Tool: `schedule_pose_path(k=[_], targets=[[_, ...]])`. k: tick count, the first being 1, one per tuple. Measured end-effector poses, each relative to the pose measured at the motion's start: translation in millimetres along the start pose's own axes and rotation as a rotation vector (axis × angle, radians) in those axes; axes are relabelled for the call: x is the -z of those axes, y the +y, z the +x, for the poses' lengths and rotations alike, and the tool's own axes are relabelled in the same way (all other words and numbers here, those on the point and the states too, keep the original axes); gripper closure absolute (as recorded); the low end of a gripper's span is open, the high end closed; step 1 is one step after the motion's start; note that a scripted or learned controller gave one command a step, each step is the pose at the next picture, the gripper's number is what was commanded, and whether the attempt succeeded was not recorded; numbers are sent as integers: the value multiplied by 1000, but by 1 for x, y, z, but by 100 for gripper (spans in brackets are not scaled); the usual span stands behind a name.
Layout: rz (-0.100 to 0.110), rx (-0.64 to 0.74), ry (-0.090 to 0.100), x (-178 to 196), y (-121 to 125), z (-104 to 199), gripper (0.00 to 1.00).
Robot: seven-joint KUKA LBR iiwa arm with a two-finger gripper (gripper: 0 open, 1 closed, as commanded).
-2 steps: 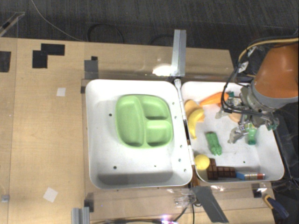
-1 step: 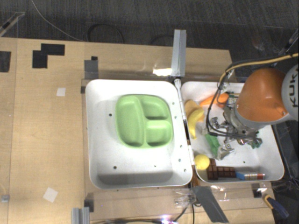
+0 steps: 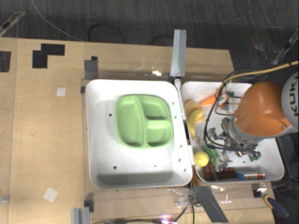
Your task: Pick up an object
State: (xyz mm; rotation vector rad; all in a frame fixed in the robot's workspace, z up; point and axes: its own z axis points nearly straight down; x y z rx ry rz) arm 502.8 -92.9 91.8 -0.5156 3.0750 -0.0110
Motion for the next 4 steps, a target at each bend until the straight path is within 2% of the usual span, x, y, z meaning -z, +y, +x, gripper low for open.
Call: schedule_pose_path(k=[1,2,3,4], targets=[[-7,491,4,0,-12,-4,0],[-11,699,11,20,-92,3,0],[-9,678,6,-3,-110,1,0],[-3,673,-3,10,-110,-3,100]])
